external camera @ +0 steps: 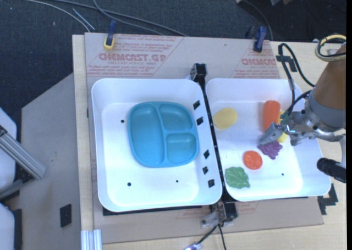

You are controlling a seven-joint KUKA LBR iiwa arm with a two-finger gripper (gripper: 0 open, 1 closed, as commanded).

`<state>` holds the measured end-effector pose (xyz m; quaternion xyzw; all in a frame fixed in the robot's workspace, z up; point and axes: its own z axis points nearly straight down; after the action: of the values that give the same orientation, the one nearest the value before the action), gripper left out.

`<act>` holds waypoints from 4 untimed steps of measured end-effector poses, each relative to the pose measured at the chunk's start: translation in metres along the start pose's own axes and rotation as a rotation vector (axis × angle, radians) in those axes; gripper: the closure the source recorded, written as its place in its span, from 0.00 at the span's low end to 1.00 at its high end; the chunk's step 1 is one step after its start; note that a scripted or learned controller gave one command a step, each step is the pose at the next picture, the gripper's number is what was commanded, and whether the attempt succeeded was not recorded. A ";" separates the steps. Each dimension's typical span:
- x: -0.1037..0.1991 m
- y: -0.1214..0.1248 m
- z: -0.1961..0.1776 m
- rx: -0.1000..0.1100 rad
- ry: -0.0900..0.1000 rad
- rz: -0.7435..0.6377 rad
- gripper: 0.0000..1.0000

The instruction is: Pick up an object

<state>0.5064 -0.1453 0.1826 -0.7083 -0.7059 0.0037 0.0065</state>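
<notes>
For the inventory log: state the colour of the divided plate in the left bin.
Light blue plate, camera view.

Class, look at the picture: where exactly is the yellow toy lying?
The yellow toy lies in the right bin, near its upper left corner, beside the divider, left of the orange carrot.

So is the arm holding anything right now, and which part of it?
It cannot be told. The gripper sits low in the right bin, right at the purple grapes beside the orange carrot, but no grasp is visible.
</notes>
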 end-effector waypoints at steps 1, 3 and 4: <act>0.000 0.003 -0.006 -0.013 -0.002 -0.004 0.00; 0.005 -0.004 0.098 -0.013 -0.001 -0.002 0.00; 0.004 0.001 0.081 -0.029 -0.005 -0.003 1.00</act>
<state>0.5062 -0.1410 0.1017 -0.7072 -0.7069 -0.0050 -0.0053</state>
